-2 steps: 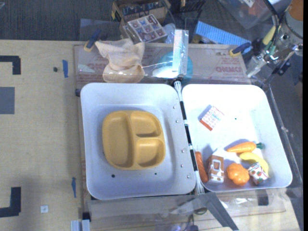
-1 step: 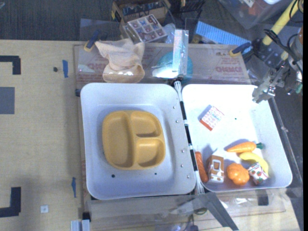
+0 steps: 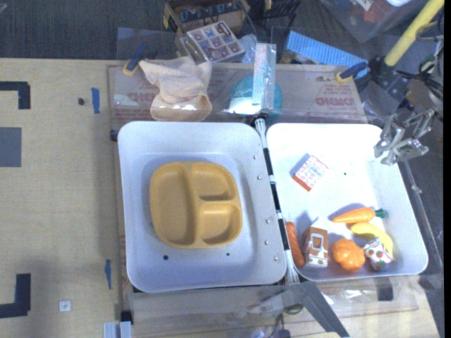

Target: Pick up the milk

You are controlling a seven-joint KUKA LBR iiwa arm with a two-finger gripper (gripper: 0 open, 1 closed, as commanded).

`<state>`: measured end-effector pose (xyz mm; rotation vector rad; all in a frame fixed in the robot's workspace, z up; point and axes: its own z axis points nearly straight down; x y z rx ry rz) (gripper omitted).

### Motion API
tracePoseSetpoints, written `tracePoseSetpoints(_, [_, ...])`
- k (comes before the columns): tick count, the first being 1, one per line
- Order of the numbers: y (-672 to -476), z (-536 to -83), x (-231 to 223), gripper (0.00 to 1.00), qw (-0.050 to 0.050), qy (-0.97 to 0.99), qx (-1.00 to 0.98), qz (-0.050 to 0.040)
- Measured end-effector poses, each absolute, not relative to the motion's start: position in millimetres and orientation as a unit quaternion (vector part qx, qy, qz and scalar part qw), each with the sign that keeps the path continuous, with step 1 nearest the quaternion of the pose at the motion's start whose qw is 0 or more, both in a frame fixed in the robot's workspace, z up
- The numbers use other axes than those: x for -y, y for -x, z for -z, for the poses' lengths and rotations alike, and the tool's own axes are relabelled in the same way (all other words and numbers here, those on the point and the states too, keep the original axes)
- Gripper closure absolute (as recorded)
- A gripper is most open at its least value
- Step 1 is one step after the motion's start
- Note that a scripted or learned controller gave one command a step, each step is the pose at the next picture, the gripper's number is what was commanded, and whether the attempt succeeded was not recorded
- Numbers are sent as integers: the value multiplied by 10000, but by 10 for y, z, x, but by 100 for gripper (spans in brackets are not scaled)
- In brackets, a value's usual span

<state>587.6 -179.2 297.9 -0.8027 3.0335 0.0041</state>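
Milk carton (image 3: 378, 253), which I take to be the small white gabled box with red markings, lies in the lower right corner of the right bin (image 3: 352, 143). I cannot be sure, since a brown-and-white carton (image 3: 316, 247) sits nearby in the same bin. A banana (image 3: 373, 232) and a carrot (image 3: 356, 215) lie just above the milk, and an orange (image 3: 348, 254) is just to its left. A red-and-white box (image 3: 310, 172) lies apart, nearer the bin's middle. The left bin (image 3: 134, 189) holds a yellow divided plate (image 3: 195, 204).

The gripper (image 3: 398, 143) hovers at the right bin's upper right edge, well apart from the milk. It carries nothing, and whether the pincer is apart or together is too blurred to tell.

As I judge it, the pick has not begun: the reach, descent, grasp and lift are all left.
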Motion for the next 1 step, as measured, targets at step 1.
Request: tracePoseSetpoints(1, [-6169, -3087, 1818, 100, 35, 5827, -8127, -6])
